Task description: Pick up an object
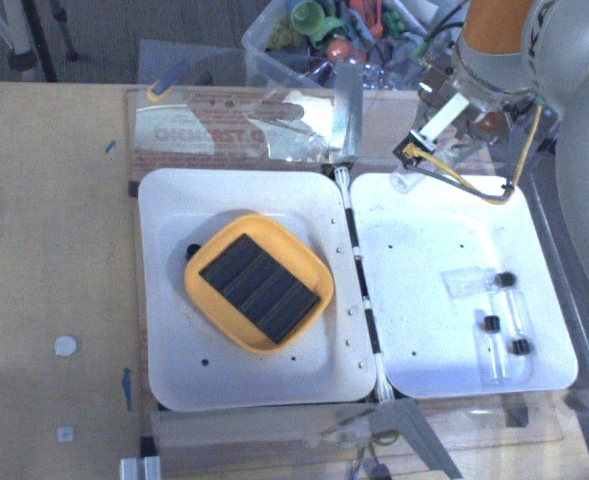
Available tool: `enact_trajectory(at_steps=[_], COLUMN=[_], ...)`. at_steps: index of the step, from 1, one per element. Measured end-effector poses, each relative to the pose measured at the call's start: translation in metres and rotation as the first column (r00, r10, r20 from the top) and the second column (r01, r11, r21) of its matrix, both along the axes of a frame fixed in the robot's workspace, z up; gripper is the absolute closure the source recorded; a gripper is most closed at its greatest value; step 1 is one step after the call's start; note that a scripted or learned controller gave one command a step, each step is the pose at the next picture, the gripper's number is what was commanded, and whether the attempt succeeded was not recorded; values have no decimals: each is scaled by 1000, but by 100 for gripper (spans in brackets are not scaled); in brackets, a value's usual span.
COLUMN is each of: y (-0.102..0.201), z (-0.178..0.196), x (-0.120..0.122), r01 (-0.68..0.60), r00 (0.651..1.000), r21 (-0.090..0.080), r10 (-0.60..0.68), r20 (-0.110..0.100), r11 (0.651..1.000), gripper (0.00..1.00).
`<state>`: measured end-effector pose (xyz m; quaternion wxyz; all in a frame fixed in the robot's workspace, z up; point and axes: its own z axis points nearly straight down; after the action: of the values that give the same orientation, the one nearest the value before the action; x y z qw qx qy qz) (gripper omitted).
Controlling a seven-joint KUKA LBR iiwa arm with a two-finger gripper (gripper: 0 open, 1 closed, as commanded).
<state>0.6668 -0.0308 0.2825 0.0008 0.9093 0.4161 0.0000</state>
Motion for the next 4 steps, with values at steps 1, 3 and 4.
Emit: enact_trajectory(at_steps=[1,3,4], y=[-44,2,-26], z=[152,-2,-99], x=[-81,-126,-96], r01=[313,221,-251], r00=[950,975,968], r21=[1,2,4], r10=[-313,-221,251], r20=[-1,-4,-5], r11=[950,975,968], gripper=[100,0,0])
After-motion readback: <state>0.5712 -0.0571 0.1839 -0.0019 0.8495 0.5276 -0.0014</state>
